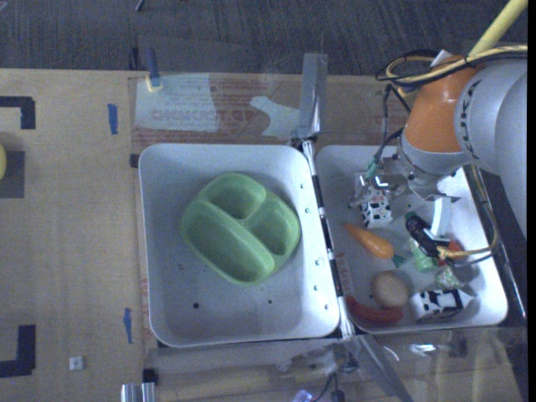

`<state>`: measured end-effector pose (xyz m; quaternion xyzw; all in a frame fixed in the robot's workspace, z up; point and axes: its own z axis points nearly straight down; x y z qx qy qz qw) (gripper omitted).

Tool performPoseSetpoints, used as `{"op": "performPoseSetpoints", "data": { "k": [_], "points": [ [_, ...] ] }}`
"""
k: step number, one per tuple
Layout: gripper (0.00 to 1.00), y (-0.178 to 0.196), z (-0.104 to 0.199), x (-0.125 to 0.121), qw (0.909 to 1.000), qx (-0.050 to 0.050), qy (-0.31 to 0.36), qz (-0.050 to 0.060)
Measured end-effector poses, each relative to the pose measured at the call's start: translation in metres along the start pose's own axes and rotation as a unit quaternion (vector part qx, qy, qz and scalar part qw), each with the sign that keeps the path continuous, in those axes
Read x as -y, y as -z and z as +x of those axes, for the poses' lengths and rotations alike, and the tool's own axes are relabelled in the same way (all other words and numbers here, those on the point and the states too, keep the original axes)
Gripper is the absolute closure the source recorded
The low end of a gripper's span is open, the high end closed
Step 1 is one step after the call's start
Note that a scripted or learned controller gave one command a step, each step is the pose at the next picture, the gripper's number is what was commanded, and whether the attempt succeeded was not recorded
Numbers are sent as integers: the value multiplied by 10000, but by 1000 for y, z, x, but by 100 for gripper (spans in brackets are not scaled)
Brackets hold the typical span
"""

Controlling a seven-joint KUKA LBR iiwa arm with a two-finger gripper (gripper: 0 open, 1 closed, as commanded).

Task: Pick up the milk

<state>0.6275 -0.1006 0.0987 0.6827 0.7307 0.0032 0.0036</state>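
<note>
Soft even light, slight blur

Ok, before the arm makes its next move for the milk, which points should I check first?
1. Gripper over the right bin: ok.
2. Gripper near a cow-patterned carton: ok, the carton sits just below it in the camera view.
3. Carton already held: cannot tell.
4. Only one possible milk: not ok, a second cow-patterned carton lies near the bin's front right corner.
5. Free room around the first carton: not ok, a carrot lies close beside it.
</note>
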Motion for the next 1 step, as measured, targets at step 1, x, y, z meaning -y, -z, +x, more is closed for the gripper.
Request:
{"op": "performPoseSetpoints", "data": {
  "k": [1],
  "points": [
    [100,115,56,30,10000,-3,-44,41]
  ]
}}
